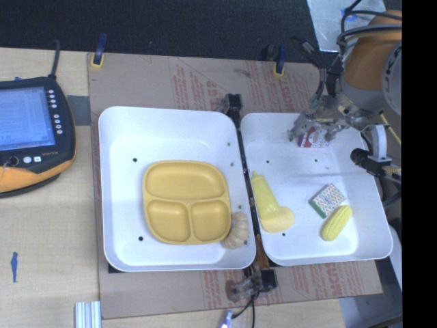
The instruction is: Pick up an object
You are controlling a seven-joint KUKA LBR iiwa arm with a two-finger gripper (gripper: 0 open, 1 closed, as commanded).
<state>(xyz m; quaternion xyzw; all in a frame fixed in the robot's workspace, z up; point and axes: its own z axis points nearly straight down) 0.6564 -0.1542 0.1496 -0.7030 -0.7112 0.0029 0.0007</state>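
Gripper (313,130) is low in right bin (369,251), far corner, right over a small red/white packet (315,139); can't tell its state or if packet is gripped, so pick prob not done yet. Well below gripper: sponge (327,199), corn (336,223), yellow bottle (270,204). Further left, in left bin (116,183): tray (186,201), w/ shell (237,231) at its corner.

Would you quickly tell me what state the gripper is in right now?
Gripper: low over the right bin's far end; open or shut cannot be told.
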